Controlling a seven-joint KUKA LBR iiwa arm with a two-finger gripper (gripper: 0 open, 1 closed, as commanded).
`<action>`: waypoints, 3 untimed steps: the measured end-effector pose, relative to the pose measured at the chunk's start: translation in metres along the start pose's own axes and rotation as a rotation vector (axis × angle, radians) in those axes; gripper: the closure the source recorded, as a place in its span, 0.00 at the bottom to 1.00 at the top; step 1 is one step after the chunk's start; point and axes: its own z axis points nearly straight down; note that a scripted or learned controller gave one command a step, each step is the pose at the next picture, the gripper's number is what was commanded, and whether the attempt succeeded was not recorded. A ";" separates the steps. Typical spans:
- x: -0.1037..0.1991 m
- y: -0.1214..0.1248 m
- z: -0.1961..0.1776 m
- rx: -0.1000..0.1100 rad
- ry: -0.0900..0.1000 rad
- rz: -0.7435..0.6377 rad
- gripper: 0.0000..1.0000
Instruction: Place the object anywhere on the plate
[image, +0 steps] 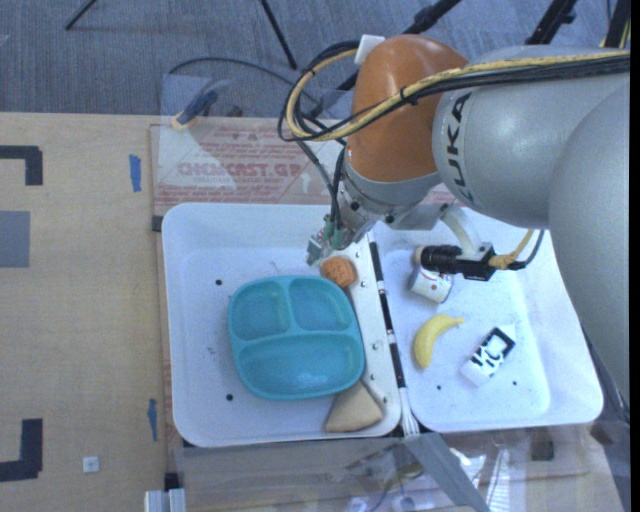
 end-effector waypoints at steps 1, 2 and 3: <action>0.000 0.000 0.000 0.000 0.000 0.000 0.00; -0.001 0.001 -0.011 -0.005 -0.002 0.001 1.00; -0.001 0.001 -0.011 -0.004 -0.002 0.001 0.00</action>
